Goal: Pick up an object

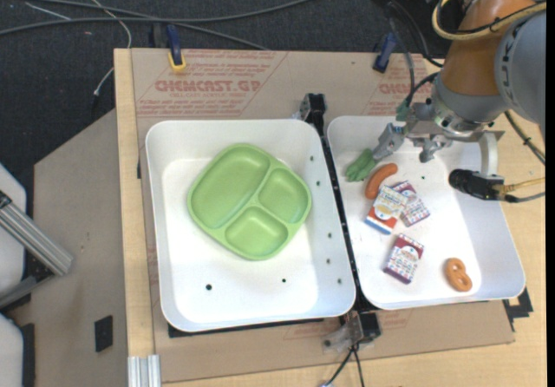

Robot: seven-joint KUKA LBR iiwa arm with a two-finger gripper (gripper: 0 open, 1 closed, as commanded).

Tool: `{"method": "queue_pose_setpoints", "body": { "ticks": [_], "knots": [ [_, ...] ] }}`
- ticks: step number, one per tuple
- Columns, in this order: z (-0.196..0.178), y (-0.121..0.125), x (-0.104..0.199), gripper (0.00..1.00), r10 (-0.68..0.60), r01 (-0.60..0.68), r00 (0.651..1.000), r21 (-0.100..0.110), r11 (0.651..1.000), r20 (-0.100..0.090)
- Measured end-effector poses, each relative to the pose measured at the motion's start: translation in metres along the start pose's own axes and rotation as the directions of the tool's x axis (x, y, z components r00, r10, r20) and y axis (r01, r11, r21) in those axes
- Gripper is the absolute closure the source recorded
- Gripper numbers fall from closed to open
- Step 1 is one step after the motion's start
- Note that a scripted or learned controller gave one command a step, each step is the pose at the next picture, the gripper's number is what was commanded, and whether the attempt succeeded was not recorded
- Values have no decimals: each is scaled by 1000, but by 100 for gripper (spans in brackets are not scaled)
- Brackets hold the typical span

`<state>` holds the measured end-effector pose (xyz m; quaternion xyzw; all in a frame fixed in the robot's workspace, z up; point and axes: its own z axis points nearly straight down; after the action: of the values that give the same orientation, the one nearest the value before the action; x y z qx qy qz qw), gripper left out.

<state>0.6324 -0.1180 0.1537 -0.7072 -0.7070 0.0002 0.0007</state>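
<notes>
My gripper hangs over the back of the right bin, open, with nothing between its fingers. One fingertip is just above a green pod-shaped toy, which lies at the bin's back left. An orange sausage lies beside the green toy. In front of them sit two small printed packets. A red-and-white box sits nearer the front, and a brown pretzel lies at the front right.
The left bin holds a green divided plate, tilted diagonally. A raised divider separates the two bins. Cardboard lies under both, with clamps along its back edge.
</notes>
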Motion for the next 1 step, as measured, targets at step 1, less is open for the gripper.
{"method": "queue_pose_setpoints", "body": {
  "ticks": [1],
  "knots": [
    [48, 9, 1, 0, -2, 2, 1000, 3, 1000, 0]
  ]
}}
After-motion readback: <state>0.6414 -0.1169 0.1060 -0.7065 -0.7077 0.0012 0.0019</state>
